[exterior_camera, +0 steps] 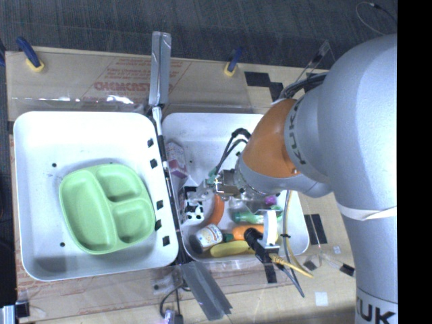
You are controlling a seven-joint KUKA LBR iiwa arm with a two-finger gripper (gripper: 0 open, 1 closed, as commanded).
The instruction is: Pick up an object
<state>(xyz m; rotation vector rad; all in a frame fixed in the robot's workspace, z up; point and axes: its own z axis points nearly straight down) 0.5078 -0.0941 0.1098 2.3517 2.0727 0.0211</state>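
My gripper (221, 185) reaches down into the right bin (202, 123), low over a heap of small things, and the bulky wrist hides much of the bin. Just below it lies an orange carrot-shaped piece (218, 210). A black-and-white spotted block (194, 210) sits to its left. Near the bin's front wall lie a small bottle with a pale label (209, 235) and a yellow banana (229, 249). A green piece (247, 217) and a purple bit (273, 198) show beside the wrist. Nothing can be seen held.
The left bin (34, 133) holds a pale green divided plate (106, 208). A clear plastic wrapper (176, 158) lies by the right bin's left wall. A metal divider (159, 69) runs between the bins. The arm's big grey body covers the right side.
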